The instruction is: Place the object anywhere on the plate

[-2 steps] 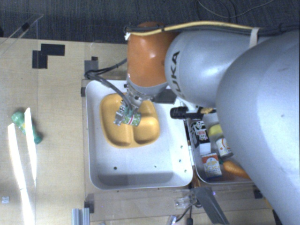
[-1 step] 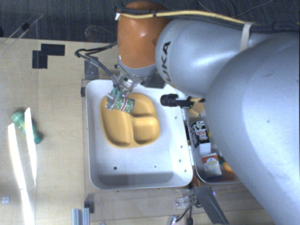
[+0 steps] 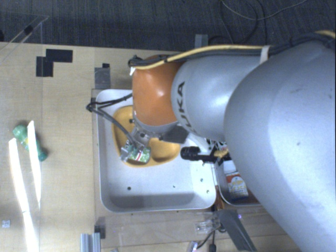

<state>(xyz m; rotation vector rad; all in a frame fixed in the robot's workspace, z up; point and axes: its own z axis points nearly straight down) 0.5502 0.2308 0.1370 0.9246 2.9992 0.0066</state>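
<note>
- The object (image 3: 137, 154), a small green and white thing with a red spot, is sitting at the near left edge of the yellow plate (image 3: 164, 152), right under the tip of the gripper (image 3: 134, 147).
- The plate is lying in the left white bin (image 3: 157, 193), toward its far side, and the arm (image 3: 220, 114) is covering a big part of it.
- The gripper is hanging low over the plate, and its tip is seeming to touch the object or to be just above it.
- I cannot tell if the fingers are open, closed or gripping the object, because the wrist with the orange band (image 3: 152, 96) is hiding them from above.
- In my judgement, the step in hand is the release on the plate; the object is looking very near to the rim, so moving it a little more to the right, toward the plate's middle, is safer.
- A good release is needing a low height, a slow opening and a straight lift up, so the object is not rolling off into the bin.
- A green item (image 3: 30, 140) is lying on the desk (image 3: 63, 193), well apart to the left.
</note>
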